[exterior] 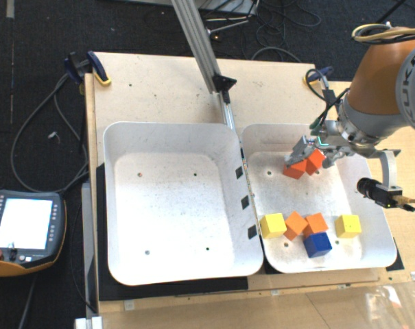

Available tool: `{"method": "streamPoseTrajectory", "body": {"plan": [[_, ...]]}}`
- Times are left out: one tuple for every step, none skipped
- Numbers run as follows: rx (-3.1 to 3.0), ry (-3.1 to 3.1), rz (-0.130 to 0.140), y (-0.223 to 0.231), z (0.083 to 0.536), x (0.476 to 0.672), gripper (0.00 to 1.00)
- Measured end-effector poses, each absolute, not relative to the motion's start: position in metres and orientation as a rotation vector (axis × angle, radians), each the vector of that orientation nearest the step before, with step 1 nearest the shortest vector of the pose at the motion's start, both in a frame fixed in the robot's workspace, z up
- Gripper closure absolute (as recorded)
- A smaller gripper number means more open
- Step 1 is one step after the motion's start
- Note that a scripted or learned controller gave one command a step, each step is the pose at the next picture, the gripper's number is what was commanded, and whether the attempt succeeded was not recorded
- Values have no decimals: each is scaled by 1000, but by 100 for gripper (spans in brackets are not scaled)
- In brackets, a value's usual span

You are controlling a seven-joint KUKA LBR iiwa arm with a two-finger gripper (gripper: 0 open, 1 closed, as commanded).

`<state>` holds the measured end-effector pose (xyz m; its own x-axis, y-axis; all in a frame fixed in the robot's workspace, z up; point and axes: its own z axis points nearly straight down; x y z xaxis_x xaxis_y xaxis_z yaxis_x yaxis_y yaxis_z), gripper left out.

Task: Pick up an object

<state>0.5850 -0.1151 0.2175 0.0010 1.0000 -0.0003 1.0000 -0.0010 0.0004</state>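
Wooden bench (166, 94) on a dark floor carries two white bins side by side; we use the right bin (372, 249) as our landmark. Above its upper middle we see the gripper (311, 157), fingers closed narrow on an orange-red block (302, 166), which sits right between the tips, lifted off the bin floor. A second orange piece touches it on the right side; we cannot tell if it is a separate block. Along the near edge of the right bin we count two yellow cubes (272, 224), two orange cubes (317, 222) and one blue cube (317, 244), well apart from the gripper. Left of the right bin lies the left bin (125, 142). Far left of that, on the floor, a teach pendant (23, 232).
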Motion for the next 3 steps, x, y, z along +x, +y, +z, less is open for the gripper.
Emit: {"method": "streamPoseTrajectory", "body": {"plan": [[2222,2220,0,-115,217,585,0],[2222,2220,0,-115,217,585,0],[2215,2232,0,-66,203,593,0]]}}
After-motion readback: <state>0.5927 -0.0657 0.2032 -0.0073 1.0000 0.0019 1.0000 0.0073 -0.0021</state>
